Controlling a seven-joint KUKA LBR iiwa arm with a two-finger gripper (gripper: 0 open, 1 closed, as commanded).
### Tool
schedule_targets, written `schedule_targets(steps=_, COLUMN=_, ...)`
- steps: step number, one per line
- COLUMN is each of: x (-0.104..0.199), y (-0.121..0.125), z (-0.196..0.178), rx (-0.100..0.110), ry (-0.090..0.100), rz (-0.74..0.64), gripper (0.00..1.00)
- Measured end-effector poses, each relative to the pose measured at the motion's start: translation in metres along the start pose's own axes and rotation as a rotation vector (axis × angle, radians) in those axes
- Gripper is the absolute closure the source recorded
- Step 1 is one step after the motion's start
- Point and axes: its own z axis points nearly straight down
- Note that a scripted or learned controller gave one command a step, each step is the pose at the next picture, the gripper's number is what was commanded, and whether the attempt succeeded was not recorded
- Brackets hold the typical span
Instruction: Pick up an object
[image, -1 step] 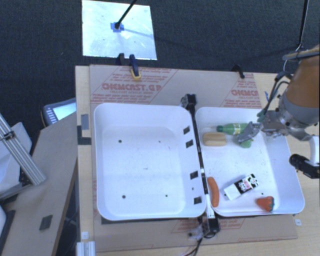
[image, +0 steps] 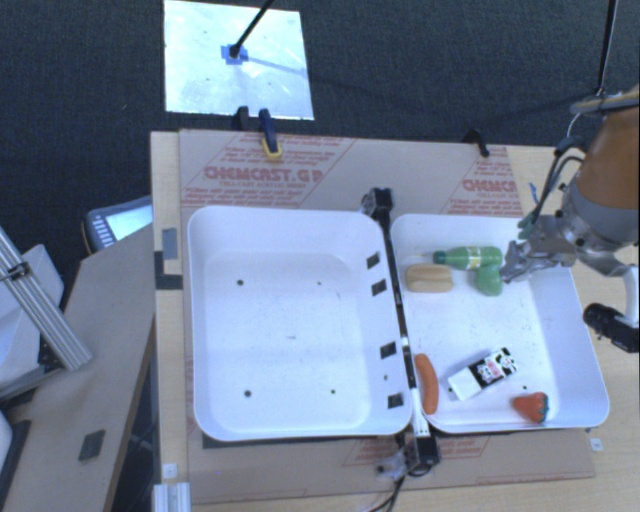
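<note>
Right bin (image: 560, 330), far edge: green bottle (image: 472, 261) on its side, tan block (image: 429, 278) beside it. Gripper (image: 522, 258) just at the bottle's cap end (finger spread: cannot tell). Step, judged: approach. Next: settle over the bottle, then close.

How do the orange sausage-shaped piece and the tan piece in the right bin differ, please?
The orange sausage is longer and bright orange; the tan piece is shorter, blunter and pale. The orange sausage lies along the divider at the near end of the right bin, while the tan piece lies crosswise further back, beside the green bottle. Both lie flat.
</note>
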Motion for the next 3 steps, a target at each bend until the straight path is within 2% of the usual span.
schedule_targets(steps=1, x=0.067, y=0.026, z=-0.13, rx=-0.014, ry=0.001, rz=-0.008, gripper=1.0)
schedule_targets(steps=2, x=0.186, y=0.01, z=-0.282, rx=-0.017, ry=0.007, rz=-0.013, gripper=1.0)
schedule_targets(steps=3, x=0.246, y=0.017, z=-0.131, rx=0.018, ry=0.0, rz=-0.005, gripper=1.0)
